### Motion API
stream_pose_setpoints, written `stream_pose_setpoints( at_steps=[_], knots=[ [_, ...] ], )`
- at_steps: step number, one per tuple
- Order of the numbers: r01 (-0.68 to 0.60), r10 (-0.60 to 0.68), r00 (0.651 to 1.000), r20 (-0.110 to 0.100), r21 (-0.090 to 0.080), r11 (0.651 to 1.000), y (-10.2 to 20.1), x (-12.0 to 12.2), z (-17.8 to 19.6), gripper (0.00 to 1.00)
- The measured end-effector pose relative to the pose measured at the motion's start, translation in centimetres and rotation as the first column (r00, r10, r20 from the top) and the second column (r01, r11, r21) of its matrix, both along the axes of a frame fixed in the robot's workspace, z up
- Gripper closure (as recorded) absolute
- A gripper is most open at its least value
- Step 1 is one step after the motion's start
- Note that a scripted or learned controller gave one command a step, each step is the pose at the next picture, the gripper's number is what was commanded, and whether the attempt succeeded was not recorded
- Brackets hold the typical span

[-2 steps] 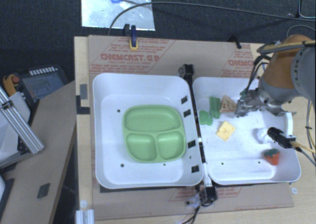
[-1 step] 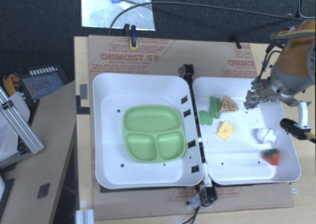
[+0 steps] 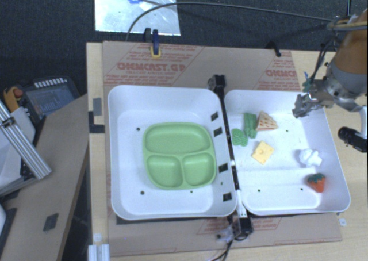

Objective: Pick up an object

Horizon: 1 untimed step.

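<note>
The right bin (image 3: 287, 98) holds a tan wedge like a sandwich piece (image 3: 265, 121), a green pickle-like piece (image 3: 250, 124), a small green leafy bit (image 3: 238, 137), a yellow cheese block (image 3: 263, 152), a white crumpled item (image 3: 309, 157) and a red strawberry (image 3: 315, 181). My gripper (image 3: 302, 106) hangs over the bin's far right part, well right of the tan wedge and apart from every item. Nothing shows between its tips.
The left bin (image 3: 121, 139) carries a green three-compartment plate (image 3: 175, 155). A black divider clip strip (image 3: 223, 133) runs between the bins. A pendant and metal rail lie off the bench at the left (image 3: 34, 116). Cables cross the back.
</note>
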<state>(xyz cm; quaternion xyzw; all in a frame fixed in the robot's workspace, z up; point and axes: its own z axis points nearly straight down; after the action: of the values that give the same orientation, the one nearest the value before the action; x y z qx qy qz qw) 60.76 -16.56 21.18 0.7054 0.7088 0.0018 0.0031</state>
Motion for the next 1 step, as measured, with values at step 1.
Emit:
stream_pose_setpoints(
  at_steps=[1],
  knots=[
    [-0.003,0.003,1.000,-0.005,0.002,1.000,4.45,-1.17,1.02,1.00]
  ],
)
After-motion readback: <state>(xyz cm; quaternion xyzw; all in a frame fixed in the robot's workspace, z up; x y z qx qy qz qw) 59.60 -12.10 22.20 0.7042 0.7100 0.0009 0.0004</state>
